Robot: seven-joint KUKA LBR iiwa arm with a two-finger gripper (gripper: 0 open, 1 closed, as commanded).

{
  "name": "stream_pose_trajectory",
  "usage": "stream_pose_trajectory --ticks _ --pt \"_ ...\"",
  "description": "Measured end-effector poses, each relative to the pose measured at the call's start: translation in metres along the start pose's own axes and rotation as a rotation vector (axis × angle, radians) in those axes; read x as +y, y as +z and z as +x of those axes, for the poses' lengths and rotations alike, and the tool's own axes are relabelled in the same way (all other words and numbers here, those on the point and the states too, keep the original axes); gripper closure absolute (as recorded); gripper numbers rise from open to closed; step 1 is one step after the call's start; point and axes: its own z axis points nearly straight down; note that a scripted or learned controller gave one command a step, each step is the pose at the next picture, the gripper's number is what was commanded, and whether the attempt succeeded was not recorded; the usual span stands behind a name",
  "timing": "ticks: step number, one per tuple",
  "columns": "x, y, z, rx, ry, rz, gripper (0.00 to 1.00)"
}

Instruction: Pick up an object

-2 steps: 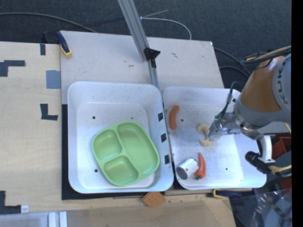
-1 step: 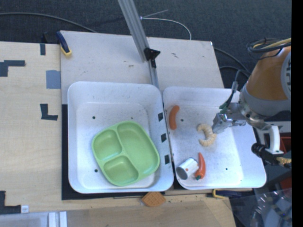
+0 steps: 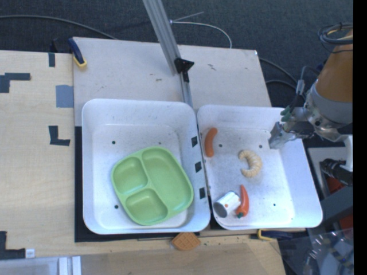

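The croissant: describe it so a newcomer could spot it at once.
Find the right-hand white bin, the one without the green plate. The croissant lies near its middle. It is pale tan and curved; the hot dog and carrot beside it are straight and orange-red.

1. Two bins sit side by side on the worktop (image 3: pixel 132 73).
2. The left bin (image 3: pixel 94 153) holds a divided plate (image 3: pixel 152 185).
3. In the right bin (image 3: pixel 298 182), a sausage (image 3: pixel 210 141) lies near the far left wall, a croissant (image 3: pixel 251 162) mid-bin, a cup (image 3: pixel 226 203) and carrot (image 3: pixel 243 201) touching at the near edge.
4. A cookie (image 3: pixel 185 241) lies before both bins.
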Motion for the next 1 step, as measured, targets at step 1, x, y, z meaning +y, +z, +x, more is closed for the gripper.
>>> stream_pose_trajectory --ticks 1 --pt "0.0003 -0.007 0.0003 0.002 0.0 0.006 1.0"
